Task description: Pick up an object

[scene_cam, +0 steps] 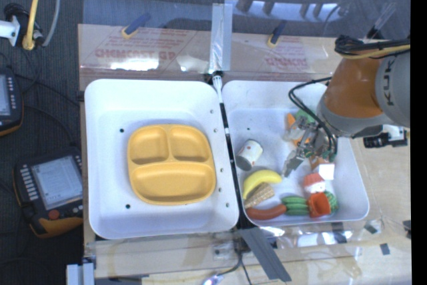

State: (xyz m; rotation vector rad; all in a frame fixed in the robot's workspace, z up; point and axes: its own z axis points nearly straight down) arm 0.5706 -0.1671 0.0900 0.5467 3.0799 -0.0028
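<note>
Your gripper [298, 158] hangs in the right white bin [267, 113], right of centre; you cannot tell its jaws' state. Yellow plastic banana [261, 179] lies lower-left.

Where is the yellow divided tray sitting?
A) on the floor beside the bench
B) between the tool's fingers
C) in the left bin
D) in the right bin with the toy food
C: the yellow divided tray lies flat in the left bin.
</note>
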